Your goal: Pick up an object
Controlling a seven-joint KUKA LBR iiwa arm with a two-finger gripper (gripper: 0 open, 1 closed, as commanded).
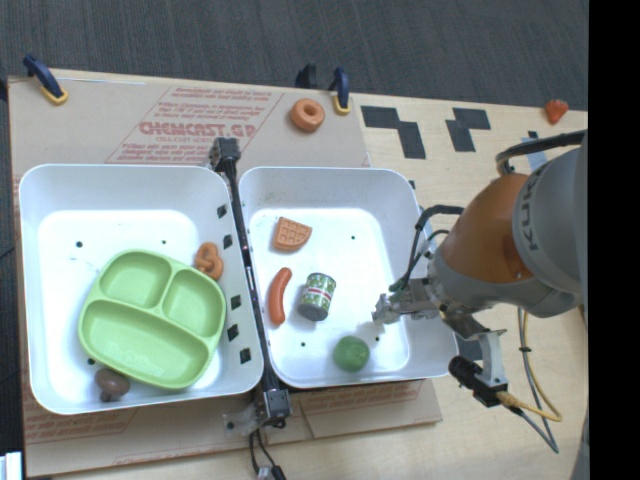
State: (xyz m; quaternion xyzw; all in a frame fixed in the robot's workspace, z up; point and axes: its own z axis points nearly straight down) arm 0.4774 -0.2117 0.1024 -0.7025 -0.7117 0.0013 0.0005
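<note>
In the right bin (330,183) lie a waffle piece (292,233), a red sausage (279,295), a small green-and-white can (317,296) and a green ball (351,353). My gripper (386,311) hangs low over the bin's right side, just right of the can and above the green ball. The wrist hides most of the gripper. The orange-banded arm (490,243) comes in from the right.
The left bin (40,193) holds a green divided tray (150,318), an orange pretzel-like piece (208,260) and a brown object (112,384). An orange doughnut (308,115) lies on the cardboard behind the bins. Clamps sit at the bench's back edge.
</note>
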